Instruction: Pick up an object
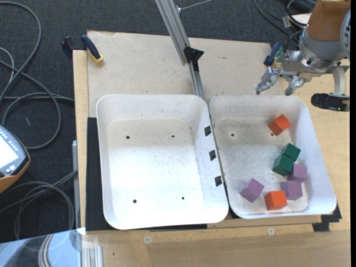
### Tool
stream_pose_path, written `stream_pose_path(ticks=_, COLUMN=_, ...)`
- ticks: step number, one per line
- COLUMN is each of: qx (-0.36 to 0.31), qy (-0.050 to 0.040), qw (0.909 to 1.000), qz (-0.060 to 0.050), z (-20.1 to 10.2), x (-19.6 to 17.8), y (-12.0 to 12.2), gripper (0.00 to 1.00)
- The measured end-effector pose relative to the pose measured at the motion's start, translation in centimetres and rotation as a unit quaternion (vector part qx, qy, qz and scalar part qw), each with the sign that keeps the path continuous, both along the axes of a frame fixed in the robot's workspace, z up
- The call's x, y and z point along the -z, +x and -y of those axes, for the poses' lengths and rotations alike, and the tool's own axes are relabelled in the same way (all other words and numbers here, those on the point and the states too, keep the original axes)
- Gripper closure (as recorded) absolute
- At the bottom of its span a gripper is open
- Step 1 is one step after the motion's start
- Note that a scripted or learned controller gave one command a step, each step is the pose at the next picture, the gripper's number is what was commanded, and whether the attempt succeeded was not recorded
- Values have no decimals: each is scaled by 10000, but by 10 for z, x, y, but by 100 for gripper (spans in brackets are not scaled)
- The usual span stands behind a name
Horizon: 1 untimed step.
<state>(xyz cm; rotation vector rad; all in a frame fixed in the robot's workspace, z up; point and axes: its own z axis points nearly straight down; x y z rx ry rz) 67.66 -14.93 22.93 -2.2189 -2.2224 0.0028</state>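
1. Blocks sit in the right bin (318,149), which is one of two white bins side by side on the bench (139,65).
2. One orange block (279,124) lies by itself near the far side of that bin.
3. A green block (286,159) sits lower down, close to the bin's right wall.
4. A purple block (300,172) touches the green one on its near right side.
5. Another purple block (292,189) is just below that.
6. A second orange block (275,199) sits right next to it, close to the near rim.
7. A third purple block (252,189) lies a bit apart, to the left of the others.
8. The left bin (108,149) has small dark dots on its floor.
9. The gripper (280,84) hangs over the bare bench, just past the far rim of the right bin.
10. Its two fingers are spread apart and nothing is between them.
11. The gripper is not touching any block.
12. A blue and yellow clamp (92,48) sits at the far left corner of the bench.
13. A grey metal bar (175,26) leans in from the top, and ends near the gap between the bins.
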Motion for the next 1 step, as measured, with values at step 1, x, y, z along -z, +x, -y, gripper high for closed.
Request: stream_pose_path(ticks=1, qx=39, qy=-17, qw=10000, qz=16, z=60, x=-39, y=-57, gripper=0)
